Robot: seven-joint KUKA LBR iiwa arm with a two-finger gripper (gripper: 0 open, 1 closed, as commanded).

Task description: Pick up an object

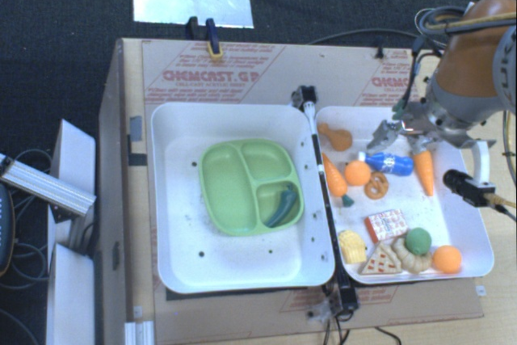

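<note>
At the near edge of the right bin [477, 254], around 6 o'clock, lie a pizza slice [381, 261], corn [350, 245] and a green ball [418, 240]. Farther in, toward 12 o'clock, a blue bottle [389, 164] rests beside an orange ball [357, 173] and a carrot [425, 170]. The end effector [396, 133] hovers just above the bottle; whether it is apart or together cannot be told. The crowding could make a descent nudge neighbours and miss.

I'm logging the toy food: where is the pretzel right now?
The pretzel lies in the right bin, below the orange ball and blue bottle.
</note>
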